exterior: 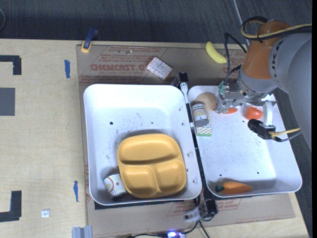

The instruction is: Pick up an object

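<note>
My gripper (226, 102) hangs low over the back of the right bin (247, 155), pointing down. Just under it lies a flat red-orange piece (231, 111), touching or nearly touching the gripper tip; I see nothing lifted. To the left of the gripper sit a tan round object (207, 101), a small can (200, 114) on its side and a green-and-white patterned block (203, 130). An orange-red ball-like object (253, 112) lies to the gripper's right. A carrot (237, 186) rests against the right bin's front wall.
The left bin (99, 123) holds a large yellow compartment tray (151, 165) and a small white cup (113, 184) at its front left. Outside the bins, a yellow banana (216, 52) and a patterned card (159, 67) lie on the cardboard behind.
</note>
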You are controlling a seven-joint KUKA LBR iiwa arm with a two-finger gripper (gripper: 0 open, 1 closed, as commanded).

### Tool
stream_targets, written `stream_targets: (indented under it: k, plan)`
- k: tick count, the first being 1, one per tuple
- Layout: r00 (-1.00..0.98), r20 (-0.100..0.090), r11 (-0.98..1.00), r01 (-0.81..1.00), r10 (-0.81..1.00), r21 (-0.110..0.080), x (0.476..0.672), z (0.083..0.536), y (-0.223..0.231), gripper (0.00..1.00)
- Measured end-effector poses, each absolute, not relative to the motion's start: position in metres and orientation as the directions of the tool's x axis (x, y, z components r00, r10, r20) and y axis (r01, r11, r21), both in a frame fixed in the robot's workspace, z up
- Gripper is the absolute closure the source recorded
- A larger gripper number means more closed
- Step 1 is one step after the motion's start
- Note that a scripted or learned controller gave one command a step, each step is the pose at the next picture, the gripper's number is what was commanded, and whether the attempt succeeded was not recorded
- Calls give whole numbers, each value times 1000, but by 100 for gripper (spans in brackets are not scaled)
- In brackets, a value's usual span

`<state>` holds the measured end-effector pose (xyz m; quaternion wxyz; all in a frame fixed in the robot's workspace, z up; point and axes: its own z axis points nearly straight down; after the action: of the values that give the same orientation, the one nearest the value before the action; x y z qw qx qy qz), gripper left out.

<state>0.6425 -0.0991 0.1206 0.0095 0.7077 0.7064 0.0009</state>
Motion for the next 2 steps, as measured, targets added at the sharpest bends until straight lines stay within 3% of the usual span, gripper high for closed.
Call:
stream_targets:
  k: [1, 2]
  plan:
    - [2, -13, -2, 1000, 1000, 14, 642, 121, -99, 0]
    - [1, -14, -1, 1000, 1000, 18, 643, 131, -99, 100]
